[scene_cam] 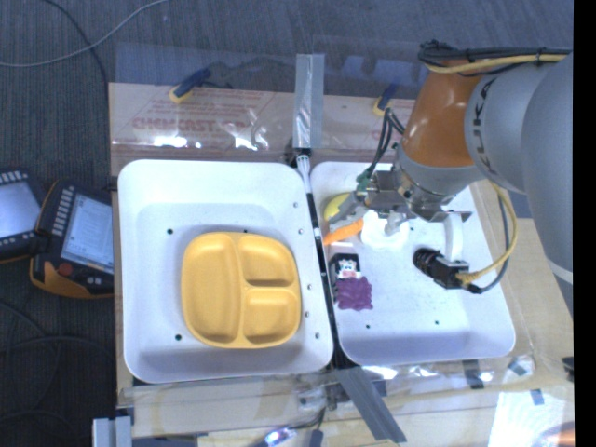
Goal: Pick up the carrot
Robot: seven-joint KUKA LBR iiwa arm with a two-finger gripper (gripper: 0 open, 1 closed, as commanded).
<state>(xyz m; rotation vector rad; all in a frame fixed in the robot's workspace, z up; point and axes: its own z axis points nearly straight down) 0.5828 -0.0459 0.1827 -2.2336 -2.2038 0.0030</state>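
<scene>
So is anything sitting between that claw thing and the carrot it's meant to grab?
Nothing visible blocks it. The carrot lies at the left edge of the right bin, and the gripper hangs just to its right. A yellow item lies close behind the carrot and a purple piece sits nearer the camera, both off to the side.

Claw [380, 220] beside carrot [342, 230]

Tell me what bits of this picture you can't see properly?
- Gripper: the arm's wrist covers its fingers, so open or shut is unclear.
- Carrot: partly under the gripper; touching or not is unclear.
- Yellow thing: mostly hidden behind the gripper.
- Small black-and-white toy: too tiny to name.
</scene>
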